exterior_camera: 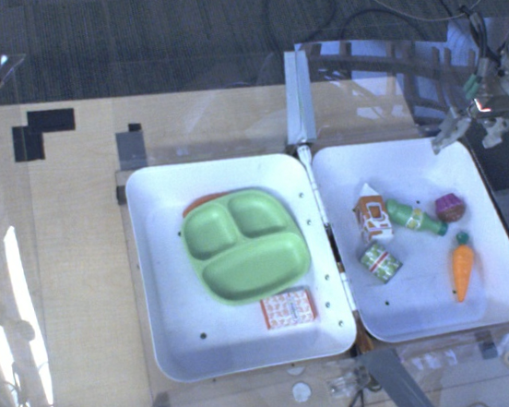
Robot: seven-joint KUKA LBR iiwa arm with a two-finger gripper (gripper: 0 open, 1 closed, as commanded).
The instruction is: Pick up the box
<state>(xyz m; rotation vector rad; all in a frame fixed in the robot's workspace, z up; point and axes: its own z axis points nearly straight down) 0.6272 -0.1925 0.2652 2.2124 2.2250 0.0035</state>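
Camera view, from the left: we see a green three-compartment plastic plate (244, 245) in the left white bin (162, 275), far left of the gripper (467, 123). A flat red-and-white patterned box (288, 309) lies just below the plate, well apart from the gripper. The right white bin (418, 316) holds a small carton (373, 217), green bottle (415, 220), can (379, 261), purple toy (450, 208) and carrot (464, 270), all below the gripper. We cannot tell how far its fingers are spread; it grips nothing.

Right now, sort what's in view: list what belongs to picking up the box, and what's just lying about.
Belongs to the job:
flat red-and-white patterned box in the left bin
two-finger gripper above the right bin's far corner

Lying about:
green divided plastic tray
small carton
green bottle
green can
purple toy
orange carrot
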